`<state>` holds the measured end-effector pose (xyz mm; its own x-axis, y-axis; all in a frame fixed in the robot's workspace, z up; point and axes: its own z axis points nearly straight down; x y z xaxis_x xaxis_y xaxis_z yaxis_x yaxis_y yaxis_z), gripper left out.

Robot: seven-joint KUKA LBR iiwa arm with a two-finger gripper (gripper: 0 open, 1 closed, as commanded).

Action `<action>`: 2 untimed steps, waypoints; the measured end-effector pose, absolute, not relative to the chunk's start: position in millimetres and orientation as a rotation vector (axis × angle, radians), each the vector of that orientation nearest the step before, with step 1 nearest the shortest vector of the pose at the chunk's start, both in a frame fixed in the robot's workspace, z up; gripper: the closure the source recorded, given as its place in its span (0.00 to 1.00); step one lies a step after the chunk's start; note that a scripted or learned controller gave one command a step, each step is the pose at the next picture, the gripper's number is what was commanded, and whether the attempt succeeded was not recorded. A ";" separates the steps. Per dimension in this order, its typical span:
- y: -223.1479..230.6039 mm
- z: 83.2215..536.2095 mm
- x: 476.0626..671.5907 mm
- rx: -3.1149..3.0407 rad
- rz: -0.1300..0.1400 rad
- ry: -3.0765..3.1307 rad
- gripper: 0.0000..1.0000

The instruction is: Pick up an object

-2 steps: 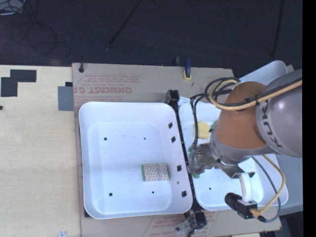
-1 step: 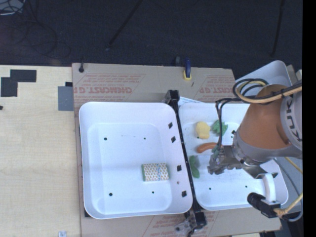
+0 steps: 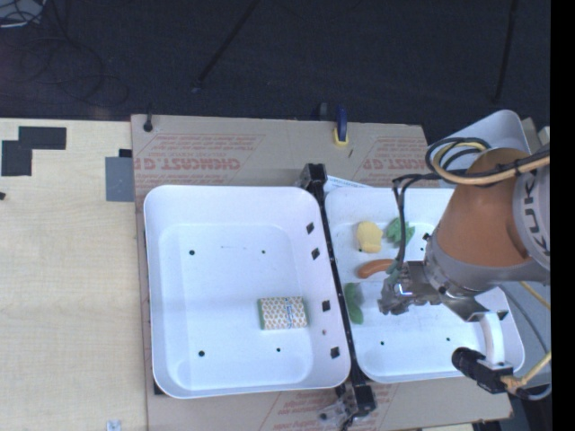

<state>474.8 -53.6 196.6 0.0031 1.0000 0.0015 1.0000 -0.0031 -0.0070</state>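
Observation:
My gripper (image 3: 393, 301) hangs low over the right bin (image 3: 422, 366), just right of its left wall. A yellow lumpy object (image 3: 368, 236) lies up-left of it. An orange carrot-like piece (image 3: 375, 268) sits just above the gripper, and a green leafy piece (image 3: 396, 232) lies beside the yellow one. Another green piece (image 3: 354, 302) rests left of the gripper near the bin's wall. In the left bin (image 3: 180, 241), a pale patterned block (image 3: 283, 312) lies near the middle front. Nothing visible is caught in the gripper.
A black clamp bar (image 3: 325, 268) runs between the two bins. The arm's orange band (image 3: 485, 218) and grey wrist cover the right bin's right half. Cardboard (image 3: 234, 151) lies under the bins, with a wooden bench (image 3: 63, 285) to the left.

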 end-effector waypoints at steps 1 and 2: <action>-153.0 217.2 474.8 -2.232 0.006 -2.214 1.00; -217.8 332.0 476.4 -2.235 -0.003 -2.226 1.00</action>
<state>476.4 -217.8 332.0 0.0044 1.0000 -0.0077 0.9999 -0.0043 0.0104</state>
